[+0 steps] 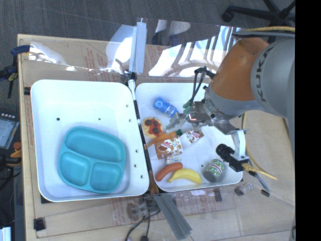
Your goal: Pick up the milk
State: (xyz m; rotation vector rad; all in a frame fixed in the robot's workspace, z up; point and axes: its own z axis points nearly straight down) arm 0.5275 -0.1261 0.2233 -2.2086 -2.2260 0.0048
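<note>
Camera view: nearest lay the banana (186,175), just in front of the milk (170,147). The milk, a small carton, lay flat in the right bin (228,181), probably light, stiff, slightly slick; best pinched across its narrow sides. Just beyond the milk hovered the gripper (186,117); whether it was open or closed could not be told.

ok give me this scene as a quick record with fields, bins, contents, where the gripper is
left bin: holds a teal divided tray
right bin: toy food, loosely scattered
items in right bin: blue bottle, pizza slice, milk carton, small packet, sausage, banana, green can
gripper: over the right bin, above and right of the milk carton
arm: reaches in from the right
</note>
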